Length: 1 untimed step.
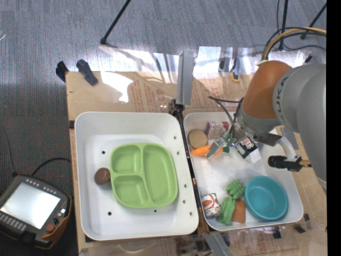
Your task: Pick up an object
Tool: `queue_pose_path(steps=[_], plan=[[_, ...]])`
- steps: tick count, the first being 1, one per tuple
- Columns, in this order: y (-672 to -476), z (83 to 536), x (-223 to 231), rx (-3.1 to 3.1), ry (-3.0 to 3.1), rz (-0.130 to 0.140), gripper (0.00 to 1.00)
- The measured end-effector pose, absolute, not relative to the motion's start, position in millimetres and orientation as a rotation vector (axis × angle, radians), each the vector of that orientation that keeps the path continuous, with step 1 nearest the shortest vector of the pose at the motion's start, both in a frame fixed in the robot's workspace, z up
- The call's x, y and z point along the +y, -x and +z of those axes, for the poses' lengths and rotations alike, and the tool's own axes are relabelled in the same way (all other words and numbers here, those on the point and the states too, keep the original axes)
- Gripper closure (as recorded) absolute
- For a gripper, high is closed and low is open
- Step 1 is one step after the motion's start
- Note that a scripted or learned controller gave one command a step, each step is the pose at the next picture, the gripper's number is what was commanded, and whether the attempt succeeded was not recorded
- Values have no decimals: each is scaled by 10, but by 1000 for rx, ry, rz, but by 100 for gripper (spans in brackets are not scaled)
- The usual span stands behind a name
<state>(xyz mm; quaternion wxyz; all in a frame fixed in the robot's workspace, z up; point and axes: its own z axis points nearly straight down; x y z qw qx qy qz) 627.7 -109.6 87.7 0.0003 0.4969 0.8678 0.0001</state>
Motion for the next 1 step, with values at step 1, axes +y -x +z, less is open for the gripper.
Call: queue_pose_path(steps=[1], plan=[[-6440,880,-902,2756,-1508,-2,0]])
